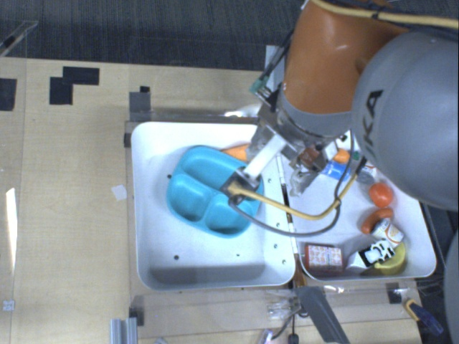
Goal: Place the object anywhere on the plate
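Note:
A blue plate (204,196) with several compartments lies tilted in the left bin (154,213). An orange object (235,151) peeks out just behind the plate's far edge, partly hidden by the arm. My gripper (300,176) hangs over the wall between the two bins, just right of the plate. The big grey and orange wrist covers most of it from above. I see nothing clearly held under it.
The right bin (423,253) holds a red-brown box (324,256) at the front, a yellow object with a black and white item (384,253), two orange-red pieces (380,194) and a blue item (336,168) near the gripper.

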`<state>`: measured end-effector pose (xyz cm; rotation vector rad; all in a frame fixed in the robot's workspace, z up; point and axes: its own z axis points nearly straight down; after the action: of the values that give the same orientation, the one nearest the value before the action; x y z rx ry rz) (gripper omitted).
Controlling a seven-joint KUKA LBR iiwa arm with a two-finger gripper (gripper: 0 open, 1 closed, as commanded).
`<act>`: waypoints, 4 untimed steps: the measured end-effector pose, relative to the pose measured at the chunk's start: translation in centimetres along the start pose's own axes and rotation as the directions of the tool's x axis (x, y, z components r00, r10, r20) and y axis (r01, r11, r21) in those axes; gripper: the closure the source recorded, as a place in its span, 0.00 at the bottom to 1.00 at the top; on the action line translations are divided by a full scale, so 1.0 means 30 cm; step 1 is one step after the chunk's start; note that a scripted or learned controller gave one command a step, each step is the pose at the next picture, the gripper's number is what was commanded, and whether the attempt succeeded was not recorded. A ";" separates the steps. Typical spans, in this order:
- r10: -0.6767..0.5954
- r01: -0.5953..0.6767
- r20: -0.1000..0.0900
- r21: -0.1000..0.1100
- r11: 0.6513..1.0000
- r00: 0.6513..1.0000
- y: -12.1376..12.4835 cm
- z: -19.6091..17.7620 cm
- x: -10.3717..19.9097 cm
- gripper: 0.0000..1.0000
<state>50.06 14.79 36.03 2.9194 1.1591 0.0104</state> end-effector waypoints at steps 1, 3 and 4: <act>0.052 -0.052 0.005 0.002 0.999 0.999 -0.010 0.214 0.149 0.00; 0.043 -0.043 0.003 0.001 0.999 0.999 -0.011 0.178 0.154 0.00; -0.406 0.406 0.002 0.003 0.914 0.914 -0.076 0.226 0.008 0.00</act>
<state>48.72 16.62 29.24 2.6151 1.7405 0.0044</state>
